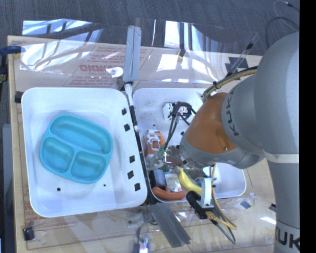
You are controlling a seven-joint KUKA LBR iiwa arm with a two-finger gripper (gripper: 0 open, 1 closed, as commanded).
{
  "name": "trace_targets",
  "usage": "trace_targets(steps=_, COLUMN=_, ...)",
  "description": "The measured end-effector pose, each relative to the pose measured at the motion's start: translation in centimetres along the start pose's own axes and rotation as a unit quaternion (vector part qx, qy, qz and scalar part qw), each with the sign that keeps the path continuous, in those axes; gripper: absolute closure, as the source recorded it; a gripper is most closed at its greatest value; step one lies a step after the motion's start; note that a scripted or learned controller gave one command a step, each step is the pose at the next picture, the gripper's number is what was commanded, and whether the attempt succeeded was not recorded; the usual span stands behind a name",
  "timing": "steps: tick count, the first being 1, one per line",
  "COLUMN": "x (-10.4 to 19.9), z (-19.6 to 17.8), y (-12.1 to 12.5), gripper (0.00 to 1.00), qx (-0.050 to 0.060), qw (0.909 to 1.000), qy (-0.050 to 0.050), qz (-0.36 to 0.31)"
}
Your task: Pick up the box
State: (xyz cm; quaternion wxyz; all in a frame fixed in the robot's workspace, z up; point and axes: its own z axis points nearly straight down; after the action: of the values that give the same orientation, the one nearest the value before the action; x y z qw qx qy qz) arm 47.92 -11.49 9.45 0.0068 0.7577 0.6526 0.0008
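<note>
A small orange and white box (pixel 154 140) lies near the left wall of the right bin (pixel 150 100). The gripper (pixel 167 158) reaches down just right of and below the box, under the arm's orange band (pixel 210 130). It hangs over a cluster of items, and whether it touches the box is unclear. The bulky grey arm hides much of the right bin.
A yellow banana (pixel 188 182), a red-orange item (pixel 166 195) and a dark item (pixel 158 177) crowd the right bin's front left corner. A blue divided plate (pixel 76 148) lies in the left bin (pixel 37 101). Cables (pixel 175 112) hang near the wrist.
</note>
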Motion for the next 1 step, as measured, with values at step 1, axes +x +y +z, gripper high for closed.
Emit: trace_targets(steps=1, x=0.0, z=0.02, y=-0.01, gripper=0.0, qx=0.0, qw=1.0, qy=0.0, qz=0.0)
